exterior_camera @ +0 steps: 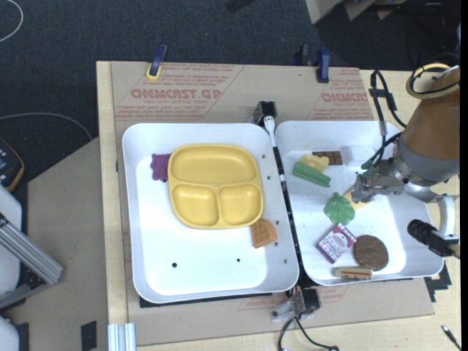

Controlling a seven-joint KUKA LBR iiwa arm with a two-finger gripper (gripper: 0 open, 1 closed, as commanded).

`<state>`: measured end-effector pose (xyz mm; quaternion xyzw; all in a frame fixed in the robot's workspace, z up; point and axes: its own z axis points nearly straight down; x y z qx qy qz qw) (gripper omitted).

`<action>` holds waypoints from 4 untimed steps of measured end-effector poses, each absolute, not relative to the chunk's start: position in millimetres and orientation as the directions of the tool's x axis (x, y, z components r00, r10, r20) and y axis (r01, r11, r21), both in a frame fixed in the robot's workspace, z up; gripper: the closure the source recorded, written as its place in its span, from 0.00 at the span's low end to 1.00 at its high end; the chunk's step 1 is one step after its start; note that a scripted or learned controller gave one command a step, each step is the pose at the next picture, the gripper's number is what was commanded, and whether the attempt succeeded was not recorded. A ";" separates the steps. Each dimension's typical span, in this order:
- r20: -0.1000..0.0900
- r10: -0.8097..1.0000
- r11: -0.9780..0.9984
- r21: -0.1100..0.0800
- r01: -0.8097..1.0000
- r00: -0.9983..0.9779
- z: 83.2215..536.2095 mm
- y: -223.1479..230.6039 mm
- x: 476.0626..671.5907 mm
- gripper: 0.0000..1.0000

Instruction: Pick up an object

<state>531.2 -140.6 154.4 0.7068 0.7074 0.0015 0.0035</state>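
Two white bins sit side by side on a brown board. The left bin [146,218] holds a yellow tray [216,185] with three compartments, set toward the bin's far half. A purple piece [159,166] lies against the tray's left edge, partly hidden by it. An orange waffle-like piece [264,233] lies touching the tray's near right corner. The right bin [409,258] holds the remaining items. A green pod [311,173] lies tilted near the far left of this bin, with a yellow block [316,161] just behind it and a dark brown bar [333,157] touching that block on the right. A green leafy piece [339,209] sits near the middle of the bin. A pink and white packet [336,243] lies nearer the front, just beside a round brown cookie [371,251] on its right. A tan stick [354,273] lies along the front wall, below the packet and cookie. The arm [431,137] enters from the right, over the right bin. The gripper [369,185] hangs just to the right of the leafy piece, close to it; contact cannot be confirmed. Whether the pincer is apart or together cannot be told from this view. Nothing is seen held between them.
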 end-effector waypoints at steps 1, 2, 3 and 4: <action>-0.002 1.000 0.002 0.005 1.000 -0.002 200.2 -136.3 538.8 1.00; -0.002 1.000 0.001 0.006 1.000 -0.001 226.4 -136.2 539.9 1.00; 0.000 1.000 0.004 0.004 1.000 -0.004 236.2 -83.5 553.4 1.00; 0.001 1.000 0.007 0.004 1.000 -0.007 241.2 -28.6 569.6 1.00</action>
